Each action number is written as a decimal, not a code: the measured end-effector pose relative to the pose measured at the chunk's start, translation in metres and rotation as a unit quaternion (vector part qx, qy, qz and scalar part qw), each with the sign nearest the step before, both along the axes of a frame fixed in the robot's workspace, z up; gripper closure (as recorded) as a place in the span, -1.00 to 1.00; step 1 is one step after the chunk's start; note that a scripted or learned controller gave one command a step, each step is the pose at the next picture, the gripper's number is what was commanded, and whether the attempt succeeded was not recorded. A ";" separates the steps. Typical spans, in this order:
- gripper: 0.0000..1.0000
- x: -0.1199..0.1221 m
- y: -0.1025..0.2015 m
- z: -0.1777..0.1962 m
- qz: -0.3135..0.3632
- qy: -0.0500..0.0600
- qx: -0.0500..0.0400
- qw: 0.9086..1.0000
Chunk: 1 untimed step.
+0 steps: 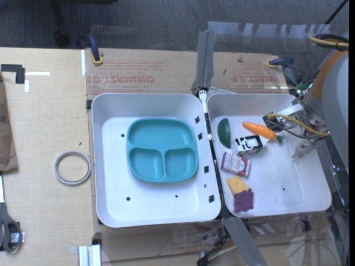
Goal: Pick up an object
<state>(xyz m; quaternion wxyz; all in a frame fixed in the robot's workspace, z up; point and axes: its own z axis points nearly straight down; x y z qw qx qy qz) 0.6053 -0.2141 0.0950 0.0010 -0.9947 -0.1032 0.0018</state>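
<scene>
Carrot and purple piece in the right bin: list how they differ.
The carrot is orange, long and tapered; the purple piece is blocky. The carrot lies near the bin's far side beside the gripper; the purple piece sits at the near edge, against a yellow piece. Both lie in the right bin.

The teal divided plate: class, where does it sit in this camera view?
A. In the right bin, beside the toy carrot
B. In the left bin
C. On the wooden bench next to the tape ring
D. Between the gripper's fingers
B: the teal divided plate lies flat inside the left bin, while the toy carrot and the other small items lie in the right bin.
</scene>
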 end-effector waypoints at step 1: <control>-1.00 0.018 -0.008 0.105 -0.001 -0.001 -0.001 1.000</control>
